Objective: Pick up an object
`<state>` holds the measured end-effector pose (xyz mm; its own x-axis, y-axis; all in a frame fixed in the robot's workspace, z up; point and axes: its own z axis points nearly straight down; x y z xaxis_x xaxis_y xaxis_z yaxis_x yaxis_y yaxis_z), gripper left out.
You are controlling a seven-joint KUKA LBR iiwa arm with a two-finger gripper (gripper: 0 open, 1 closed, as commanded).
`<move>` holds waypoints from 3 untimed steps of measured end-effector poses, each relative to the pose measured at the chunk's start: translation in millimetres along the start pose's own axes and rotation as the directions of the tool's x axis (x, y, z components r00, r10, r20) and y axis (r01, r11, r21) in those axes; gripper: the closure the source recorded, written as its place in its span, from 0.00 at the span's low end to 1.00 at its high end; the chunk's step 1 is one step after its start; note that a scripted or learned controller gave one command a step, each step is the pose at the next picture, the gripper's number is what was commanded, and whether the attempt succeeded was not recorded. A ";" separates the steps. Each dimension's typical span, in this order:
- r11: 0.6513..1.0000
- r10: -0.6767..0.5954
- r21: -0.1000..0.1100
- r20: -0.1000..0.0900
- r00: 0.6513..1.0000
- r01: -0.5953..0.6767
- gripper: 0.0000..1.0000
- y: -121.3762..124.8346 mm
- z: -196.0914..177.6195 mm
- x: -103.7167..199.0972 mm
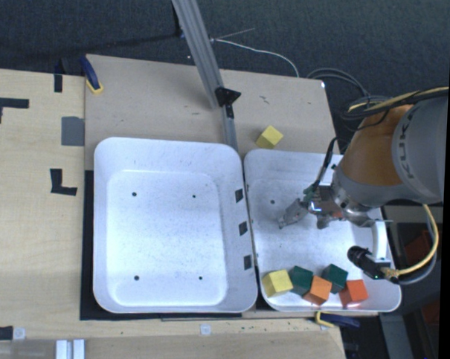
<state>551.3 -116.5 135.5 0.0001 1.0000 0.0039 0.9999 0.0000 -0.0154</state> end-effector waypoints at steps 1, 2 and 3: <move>1.000 -0.006 -0.015 0.001 1.000 0.006 0.00 -48.3 -57.9 59.5; 1.000 -0.005 -0.013 0.003 1.000 0.005 0.00 -41.4 -55.0 90.2; 1.000 -0.002 -0.012 0.004 1.000 0.002 1.00 -41.8 -64.7 88.1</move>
